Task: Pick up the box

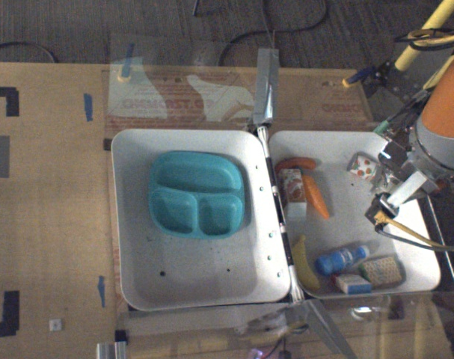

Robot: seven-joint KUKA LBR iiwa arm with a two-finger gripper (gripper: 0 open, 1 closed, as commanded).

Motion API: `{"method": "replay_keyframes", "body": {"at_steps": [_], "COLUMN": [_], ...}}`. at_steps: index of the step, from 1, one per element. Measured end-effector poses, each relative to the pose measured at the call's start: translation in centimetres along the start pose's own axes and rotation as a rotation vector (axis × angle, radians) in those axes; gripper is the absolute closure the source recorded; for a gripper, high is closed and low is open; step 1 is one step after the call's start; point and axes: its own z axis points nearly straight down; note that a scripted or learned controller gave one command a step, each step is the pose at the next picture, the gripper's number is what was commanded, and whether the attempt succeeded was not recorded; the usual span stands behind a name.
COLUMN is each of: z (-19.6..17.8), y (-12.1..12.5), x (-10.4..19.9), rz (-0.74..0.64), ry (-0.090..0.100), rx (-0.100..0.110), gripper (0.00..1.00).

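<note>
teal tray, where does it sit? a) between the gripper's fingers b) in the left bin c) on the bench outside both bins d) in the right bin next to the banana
b: the teal tray lies flat inside the left bin, while the banana is in the right bin.

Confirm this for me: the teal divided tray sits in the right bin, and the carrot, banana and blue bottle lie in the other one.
Not quite. The camera view shows the teal divided tray in the left bin, not the right. The carrot, banana and blue bottle do lie in the other one, the right bin.
</note>
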Motion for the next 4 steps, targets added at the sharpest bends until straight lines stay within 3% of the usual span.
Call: {"method": "replay_keyframes", "body": {"at_steps": [2, 3, 4], "z": [-1.9, 3.6, -4.5], "y": [0.0, -4.7, -3.7], "x": [0.0, 3.8, -0.5], "rz": [-0.003, -0.001, 0.382], "ry": [-0.003, 0.000, 0.001], "rx": [0.002, 0.000, -0.002], "gripper": [1.00, 1.00, 1.00]}}
